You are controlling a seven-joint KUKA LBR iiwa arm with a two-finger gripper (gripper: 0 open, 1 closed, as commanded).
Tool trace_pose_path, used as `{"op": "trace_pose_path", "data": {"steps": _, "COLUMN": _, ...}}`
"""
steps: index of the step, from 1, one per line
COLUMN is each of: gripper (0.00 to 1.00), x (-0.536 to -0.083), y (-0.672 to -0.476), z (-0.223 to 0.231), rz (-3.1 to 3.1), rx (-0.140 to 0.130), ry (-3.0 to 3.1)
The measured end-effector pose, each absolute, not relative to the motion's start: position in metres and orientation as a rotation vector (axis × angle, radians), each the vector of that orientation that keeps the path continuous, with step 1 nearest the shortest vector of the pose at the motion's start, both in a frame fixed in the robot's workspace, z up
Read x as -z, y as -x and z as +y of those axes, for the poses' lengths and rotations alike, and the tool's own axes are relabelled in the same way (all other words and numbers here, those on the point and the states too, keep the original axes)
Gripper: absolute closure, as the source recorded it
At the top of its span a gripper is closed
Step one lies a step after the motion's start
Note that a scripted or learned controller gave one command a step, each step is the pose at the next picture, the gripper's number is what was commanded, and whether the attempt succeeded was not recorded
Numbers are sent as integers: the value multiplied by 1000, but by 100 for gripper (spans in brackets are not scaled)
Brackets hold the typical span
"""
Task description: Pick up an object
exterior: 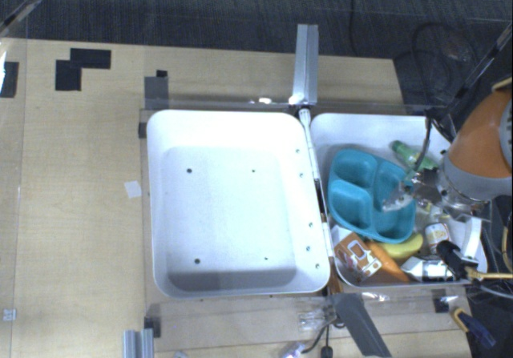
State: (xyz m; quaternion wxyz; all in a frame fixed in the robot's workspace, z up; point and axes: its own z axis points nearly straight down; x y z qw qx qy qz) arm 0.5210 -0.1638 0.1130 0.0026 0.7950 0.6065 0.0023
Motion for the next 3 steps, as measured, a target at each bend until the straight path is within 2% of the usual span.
{"op": "trace_pose_path", "data": {"steps": 1, "gripper": 100, "x": -124, "y": -522, "z": -166, "rz": 1897, "rx": -8, "ry": -2490}}
{"op": "trace_pose_path", "data": {"steps": 2, "gripper": 100, "x": -92, "y": -522, "z": -92, "rz": 1688, "rx": -24, "ry": -2624}}
{"op": "trace_pose_path", "data": {"steps": 3, "gripper": 100, "x": -90, "y": -556, "z": -93, "rz": 1357, "rx": -17, "ry": -2821}}
